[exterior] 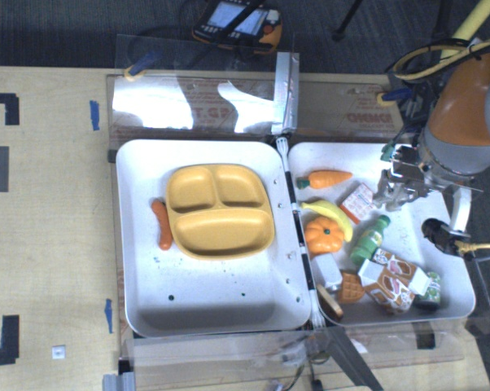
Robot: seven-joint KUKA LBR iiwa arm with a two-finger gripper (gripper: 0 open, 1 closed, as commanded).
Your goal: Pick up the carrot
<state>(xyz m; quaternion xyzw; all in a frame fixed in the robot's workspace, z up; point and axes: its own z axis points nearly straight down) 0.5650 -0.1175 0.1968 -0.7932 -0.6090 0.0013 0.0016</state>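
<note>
Over the right bin (465,243), the gripper (394,187) hangs above the far part of the clutter, with nothing visible between its fingers; whether they are spread or closed cannot be told from this angle. The carrot (330,178) lies on its side at the far left of that bin, well left of the gripper, its green top toward the dividing wall and its tip pointing right. Just near of it sit a banana (329,213) and a small pumpkin (324,235), and a red-and-white packet (358,201) lies between carrot and gripper. The left bin (139,218) holds a yellow divided tray (220,209). This looks like the approach step: nothing is grasped yet. Next, the gripper likely needs to shift left, align across the carrot's narrow body, and descend without nudging the banana.
</note>
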